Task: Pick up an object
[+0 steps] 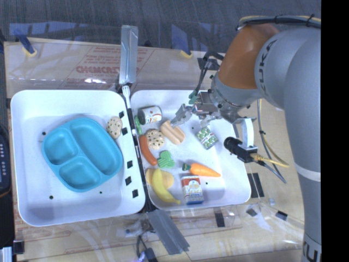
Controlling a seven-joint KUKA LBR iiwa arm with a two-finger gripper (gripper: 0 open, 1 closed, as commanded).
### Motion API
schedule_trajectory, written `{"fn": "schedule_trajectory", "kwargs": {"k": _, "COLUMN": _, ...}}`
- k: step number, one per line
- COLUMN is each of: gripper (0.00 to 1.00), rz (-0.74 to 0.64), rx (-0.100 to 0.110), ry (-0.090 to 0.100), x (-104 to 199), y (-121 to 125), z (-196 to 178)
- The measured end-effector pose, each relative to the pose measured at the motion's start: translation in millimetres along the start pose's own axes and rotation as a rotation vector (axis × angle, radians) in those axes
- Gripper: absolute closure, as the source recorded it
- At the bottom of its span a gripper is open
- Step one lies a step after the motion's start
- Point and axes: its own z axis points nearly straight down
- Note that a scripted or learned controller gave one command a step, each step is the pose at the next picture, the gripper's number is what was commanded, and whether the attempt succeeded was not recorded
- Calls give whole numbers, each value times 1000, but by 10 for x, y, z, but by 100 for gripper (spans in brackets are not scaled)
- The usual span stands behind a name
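Note:
My gripper (192,117) hangs over the back of the right bin (232,173), its fingers spread open with nothing between them. Just below its left fingertip lies a tan hot dog bun (173,132). A green and white packet (207,138) lies under the right fingertip. Further left in that bin are a small can (150,115), a chocolate chip cookie (155,140) and a red sausage (147,149). Toward the front lie a green piece (165,159), a carrot (200,170), a banana (161,185) and a small juice carton (191,190).
The left bin (32,195) holds a blue divided plate (82,153) and another cookie (114,126) near the divider. A black ridge (131,146) separates the two bins. The arm's grey body and orange band (245,53) loom over the right bin's back right corner.

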Motion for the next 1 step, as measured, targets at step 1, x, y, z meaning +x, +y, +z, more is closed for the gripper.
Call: {"fn": "schedule_trajectory", "kwargs": {"k": 1, "gripper": 0, "rz": -271, "rx": -2, "ry": -2, "x": -230, "y": 735, "z": 412}}
